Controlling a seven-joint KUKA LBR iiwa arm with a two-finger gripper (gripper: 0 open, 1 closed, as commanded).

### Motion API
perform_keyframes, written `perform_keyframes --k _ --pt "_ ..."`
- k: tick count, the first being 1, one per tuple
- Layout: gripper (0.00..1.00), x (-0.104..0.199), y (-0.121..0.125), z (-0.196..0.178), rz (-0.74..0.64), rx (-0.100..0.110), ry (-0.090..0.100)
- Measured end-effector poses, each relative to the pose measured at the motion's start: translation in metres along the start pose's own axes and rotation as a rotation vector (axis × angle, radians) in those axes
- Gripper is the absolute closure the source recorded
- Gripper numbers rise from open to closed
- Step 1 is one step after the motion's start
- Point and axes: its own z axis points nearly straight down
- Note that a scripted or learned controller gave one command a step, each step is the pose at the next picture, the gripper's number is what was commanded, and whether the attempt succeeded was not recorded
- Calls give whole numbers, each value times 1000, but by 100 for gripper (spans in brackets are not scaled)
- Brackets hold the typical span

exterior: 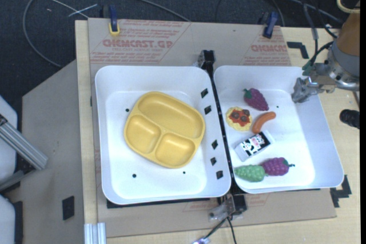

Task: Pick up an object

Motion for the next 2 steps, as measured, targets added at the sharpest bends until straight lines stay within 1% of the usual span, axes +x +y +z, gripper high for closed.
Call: perform_keyframes --k 1,2 --pt "100 57 4 7 -5 7 4" --pt "100 115 2 10 -5 7 4"
